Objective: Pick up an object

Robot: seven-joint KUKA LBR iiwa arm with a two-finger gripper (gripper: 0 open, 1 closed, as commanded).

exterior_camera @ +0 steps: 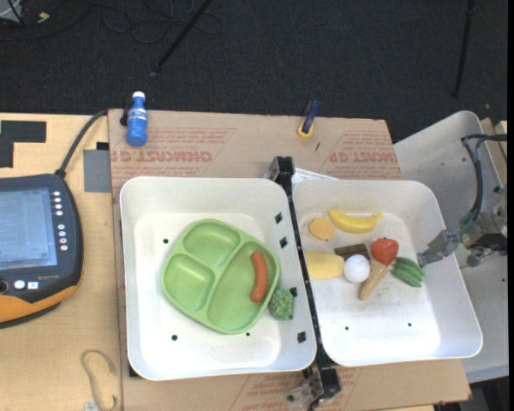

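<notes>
Leftmost, left bin: green plate holding a sausage; broccoli at its right edge. Right bin, centre: banana, tomato, white ball, cone. Gripper at that bin's right rim, nothing visibly held; opening: cannot tell.

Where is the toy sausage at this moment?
The toy sausage lies in the left bin, in the right compartment of the green divided plate, just above the small broccoli.
</notes>
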